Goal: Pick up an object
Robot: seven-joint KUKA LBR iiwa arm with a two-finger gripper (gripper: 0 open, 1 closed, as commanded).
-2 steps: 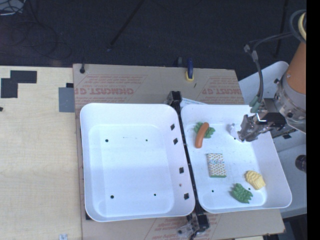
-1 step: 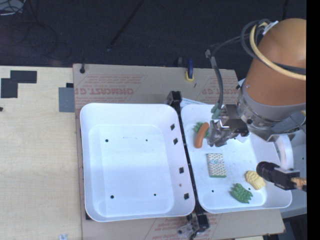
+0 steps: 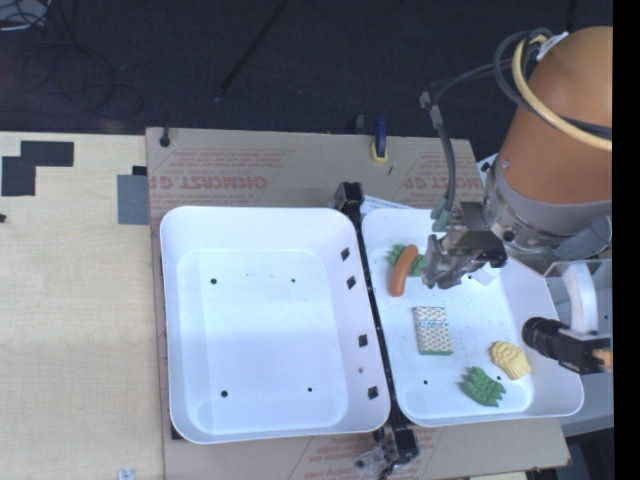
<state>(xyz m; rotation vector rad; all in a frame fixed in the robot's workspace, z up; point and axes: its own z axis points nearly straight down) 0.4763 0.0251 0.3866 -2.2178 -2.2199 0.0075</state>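
Carrot seems the most likely thing for this task, because it lies just to the left of the pincer and nearest to it, on the floor of the right bin. It is a small orange toy with green leaves at its far end, and it lies apart from the other pieces.

From large to small: the left bin is well to the left of the pincer, beyond the clips that join both bins. The right bin is the one under the pincer. The arm comes in from the right and hangs over the far part of this bin. Just below the pincer lies a patterned card, flat on the floor. Further below and to the right is a green toy, and near it, more to the right, a yellow toy.

How wide the pincer stands I cannot tell; its tip is dark and mixed with cables, and I see nothing gripped in it.

My judgement is that the step in hand is the approach, with no grasp made. The next move probably calls for a small shift to the left, so the tip comes over the carrot's body, then a descent and a closing across its narrow side.
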